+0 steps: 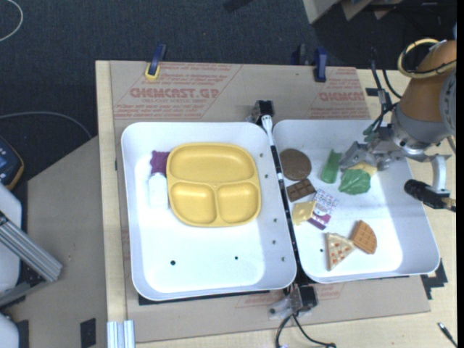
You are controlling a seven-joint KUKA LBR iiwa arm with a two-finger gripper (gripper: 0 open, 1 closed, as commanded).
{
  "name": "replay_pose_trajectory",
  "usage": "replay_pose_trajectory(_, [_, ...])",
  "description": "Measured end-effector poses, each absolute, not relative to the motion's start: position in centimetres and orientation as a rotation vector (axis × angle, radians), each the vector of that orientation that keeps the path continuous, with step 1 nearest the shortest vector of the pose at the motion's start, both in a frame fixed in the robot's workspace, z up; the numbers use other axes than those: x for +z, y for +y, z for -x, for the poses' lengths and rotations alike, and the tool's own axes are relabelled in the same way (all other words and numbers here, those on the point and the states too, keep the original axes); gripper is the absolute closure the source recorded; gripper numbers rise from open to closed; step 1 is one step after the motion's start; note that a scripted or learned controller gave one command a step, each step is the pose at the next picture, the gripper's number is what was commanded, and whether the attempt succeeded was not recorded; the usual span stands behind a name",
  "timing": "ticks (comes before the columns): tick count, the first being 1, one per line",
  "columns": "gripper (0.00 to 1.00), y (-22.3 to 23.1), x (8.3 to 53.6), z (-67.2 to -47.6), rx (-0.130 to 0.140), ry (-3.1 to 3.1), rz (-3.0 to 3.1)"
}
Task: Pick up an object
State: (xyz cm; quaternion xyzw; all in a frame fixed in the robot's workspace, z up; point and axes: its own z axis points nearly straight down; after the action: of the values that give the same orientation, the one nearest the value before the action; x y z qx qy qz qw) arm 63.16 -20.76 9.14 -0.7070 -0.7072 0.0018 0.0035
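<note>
My gripper point(367, 158) hangs low over the back of the right bin point(413, 223), at the end of the grey arm with its orange band point(435, 60). Right under it lies a green leafy toy point(355, 181), with a small yellow piece at its top edge. A green stick point(331, 167) lies just left of the gripper. Further left are a round brown cookie point(295, 164) and a chocolate bar point(300, 190). Nearer the front are a cheese piece point(302, 212), a purple-and-white wrapper point(323, 209), a pizza slice point(337, 249) and a waffle point(364, 236).
The left bin point(203, 267) holds a yellow divided plate point(214, 182), with a purple item point(158, 161) and a white item point(156, 191) at its left side. A black part of the arm point(428, 192) sticks out over the right bin's right edge.
</note>
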Motion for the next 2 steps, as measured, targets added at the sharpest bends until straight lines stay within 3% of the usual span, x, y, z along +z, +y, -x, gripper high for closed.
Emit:
replay_pose_trajectory(1, [0.00, -20.7, 8.4, -63.2, 0.003, -2.221, 2.218])
replay_pose_trajectory(2, [1.00, -20.7, 9.8, -63.4, -0.003, -2.227, 2.223])
